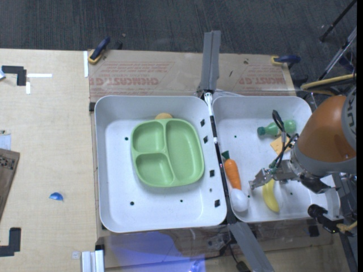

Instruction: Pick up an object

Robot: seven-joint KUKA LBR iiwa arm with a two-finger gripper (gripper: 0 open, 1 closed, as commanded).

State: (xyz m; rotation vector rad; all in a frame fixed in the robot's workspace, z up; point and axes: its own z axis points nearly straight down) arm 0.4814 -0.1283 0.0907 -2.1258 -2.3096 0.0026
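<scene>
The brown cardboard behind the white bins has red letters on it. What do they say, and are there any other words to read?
Brown cardboard sheet, left half: red print, seen upside down; it looks like "CHEMSTAT", but it is too blurred to be sure.
Brown cardboard sheet, right half, behind the right white bin: the same red print, partly hidden, too blurred to read.
Green divided plate in the left white bin: no writing.

The arm (329, 135) is grey with a broad, rounded orange band. Thin black cables loop beside it. Its gripper (262, 180) is small, metallic grey.
</scene>
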